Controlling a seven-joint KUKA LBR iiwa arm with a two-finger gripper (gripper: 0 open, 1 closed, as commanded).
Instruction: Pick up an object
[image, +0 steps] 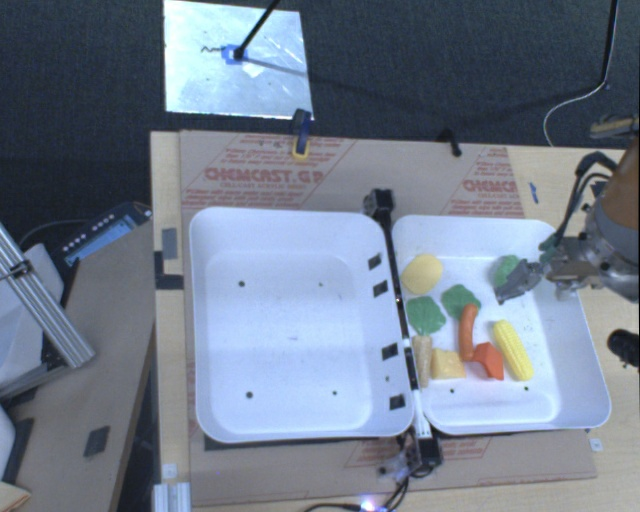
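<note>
Hovering: tool (516, 284), finger state cannot tell, beside green piece (506, 268) in right bin (585, 400); corn (512, 349) lies just below, long axis steeply diagonal.

A brown board (420, 165) printed in red lettering lies under both bins on the bench, a yellow-and-blue clamp (300, 135) gripping its far edge. Beyond that, a shiny silver sheet (235, 60) rests on the dark floor.
</note>
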